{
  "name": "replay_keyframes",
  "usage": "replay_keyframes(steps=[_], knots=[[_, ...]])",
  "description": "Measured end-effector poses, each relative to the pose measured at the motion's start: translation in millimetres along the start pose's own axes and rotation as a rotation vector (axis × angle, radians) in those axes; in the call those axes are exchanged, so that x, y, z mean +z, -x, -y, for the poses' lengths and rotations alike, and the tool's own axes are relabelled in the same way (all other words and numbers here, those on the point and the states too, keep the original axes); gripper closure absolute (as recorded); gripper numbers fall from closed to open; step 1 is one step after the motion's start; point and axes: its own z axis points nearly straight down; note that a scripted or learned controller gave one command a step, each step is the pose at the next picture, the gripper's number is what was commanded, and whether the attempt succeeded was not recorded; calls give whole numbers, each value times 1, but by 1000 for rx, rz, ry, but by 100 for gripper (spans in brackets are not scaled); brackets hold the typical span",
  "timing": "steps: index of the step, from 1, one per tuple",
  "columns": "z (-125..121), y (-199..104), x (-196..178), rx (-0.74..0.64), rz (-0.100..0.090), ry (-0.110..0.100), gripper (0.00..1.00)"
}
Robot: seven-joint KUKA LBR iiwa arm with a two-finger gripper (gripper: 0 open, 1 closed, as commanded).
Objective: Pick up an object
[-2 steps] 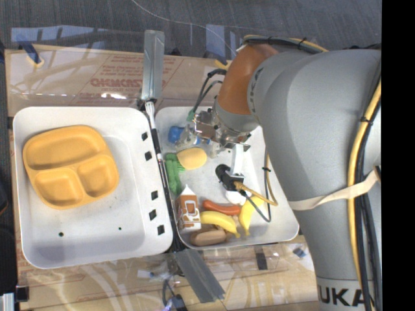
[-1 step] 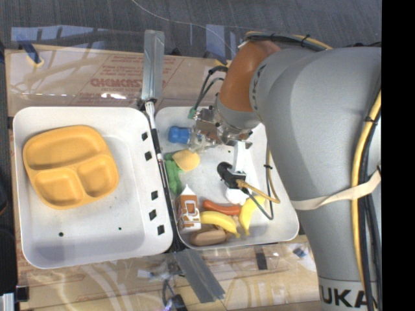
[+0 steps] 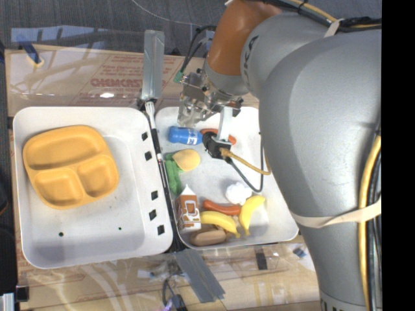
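Blue bottle (image 3: 182, 135) lies on its side at the far-left of the right bin (image 3: 283, 229), just below & slightly left of the gripper (image 3: 189, 114); gripper hangs right above it, not holding anything I can see, finger spacing can't tell.

Edges/room: right bin crowded along its left wall & near edge; arm covers most of its right side. Some bare floor mid-bin around the white ball (image 3: 237, 192). Left bin (image 3: 84, 238) has open floor on its near half & right side.

Counts: 2 bins; 1 orange divided tray (image 3: 70, 165) in left bin. Right bin: 1 blue bottle, 1 potato-like yellow lump (image 3: 187, 159), 1 green item (image 3: 173, 177), 1 small carton (image 3: 189, 212), 2 bananas (image 3: 219, 221) (image 3: 251, 209), 2 sausages (image 3: 222, 207) (image 3: 209, 237), 1 white ball, 1 orange-red piece (image 3: 209, 133) beside the bottle.
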Motion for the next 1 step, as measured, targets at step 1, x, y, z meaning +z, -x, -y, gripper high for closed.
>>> replay_keyframes(steps=[1], knots=[[36,28,-5,352,7,-12,100]])
